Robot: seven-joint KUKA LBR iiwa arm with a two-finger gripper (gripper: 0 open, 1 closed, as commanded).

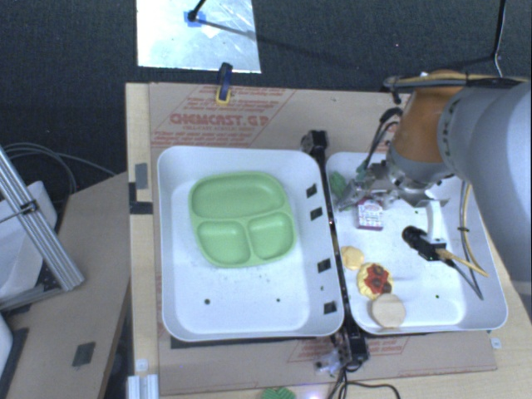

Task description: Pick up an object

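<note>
My gripper (369,196) hangs low over the far left part of the right bin (482,306), under the grey arm with its orange band. A small red and white box (370,217) lies directly beneath the gripper, touching or very near its tip. A green item (338,184) sits at the bin's left wall just left of the gripper. Nearer the front lie a yellow piece (353,258), a red and yellow toy food (375,279) and a tan round piece (387,311).
The left bin (179,306) holds a green divided plate (243,218). A black divider with clips (326,223) runs between the two bins. The arm covers the right bin's far right corner.
</note>
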